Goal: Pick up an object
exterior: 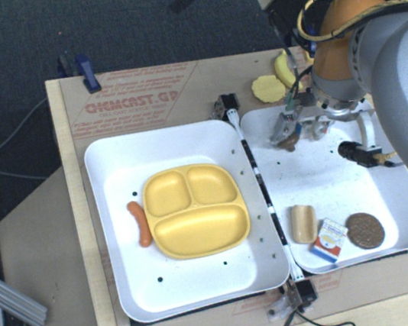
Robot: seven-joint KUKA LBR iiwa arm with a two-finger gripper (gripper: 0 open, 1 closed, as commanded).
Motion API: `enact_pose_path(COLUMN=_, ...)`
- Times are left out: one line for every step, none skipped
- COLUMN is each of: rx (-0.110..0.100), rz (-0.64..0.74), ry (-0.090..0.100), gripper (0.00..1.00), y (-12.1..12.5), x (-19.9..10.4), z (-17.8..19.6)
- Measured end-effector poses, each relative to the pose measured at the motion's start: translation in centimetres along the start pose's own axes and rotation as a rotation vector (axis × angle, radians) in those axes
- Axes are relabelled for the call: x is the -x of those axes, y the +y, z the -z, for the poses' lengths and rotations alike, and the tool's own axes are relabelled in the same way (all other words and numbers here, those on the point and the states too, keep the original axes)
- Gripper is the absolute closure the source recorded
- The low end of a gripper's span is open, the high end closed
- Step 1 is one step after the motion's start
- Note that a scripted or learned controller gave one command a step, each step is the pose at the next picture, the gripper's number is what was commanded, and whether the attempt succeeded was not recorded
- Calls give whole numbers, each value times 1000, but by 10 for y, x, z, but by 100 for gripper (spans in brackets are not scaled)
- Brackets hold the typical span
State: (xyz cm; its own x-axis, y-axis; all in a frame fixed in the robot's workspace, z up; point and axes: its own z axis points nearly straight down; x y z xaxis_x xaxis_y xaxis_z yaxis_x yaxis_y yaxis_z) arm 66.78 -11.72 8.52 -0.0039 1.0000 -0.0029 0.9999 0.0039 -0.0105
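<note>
Camera view shows a tan cup (303,223) that looks light and stiff; grab its sides. I cannot tell if the gripper (289,135) is open.

A yellow plate (195,210) fills the middle of the left bin (104,214), with a sausage (141,223) just beside its left edge, leaving bare floor along the far, near and right margins. In the right bin (397,203), the arm (400,87) covers the far and right side and its gripper (291,130) hangs over the far left corner, while a cup (303,223), a carton (329,242) and a brown disc (365,230) line the near edge, close together. A bare band runs across that bin's middle, between gripper and row.
</note>
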Motion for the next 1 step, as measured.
enact_pose_path(rx=2, rz=-6, ry=0, gripper=0, y=-3, x=-5, z=0)
